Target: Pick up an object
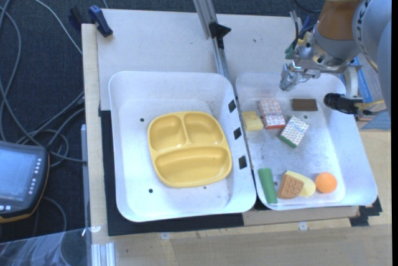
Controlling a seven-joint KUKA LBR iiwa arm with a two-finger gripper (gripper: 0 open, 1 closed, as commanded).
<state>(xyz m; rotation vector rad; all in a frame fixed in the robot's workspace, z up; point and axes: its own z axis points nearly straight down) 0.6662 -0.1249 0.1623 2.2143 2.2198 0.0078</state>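
Hovering gripper (291,81) at right bin (348,196) far edge, finger state we cannot tell; we risk grabbing nothing, objects sit nearer.

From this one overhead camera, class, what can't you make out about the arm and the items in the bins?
- End effector: too small and blurred to tell how its fingers stand.
- Patterned boxes: print too small to read.
- Waffle-like piece: covers part of the yellow piece.
- Arm: cut off by the right edge.
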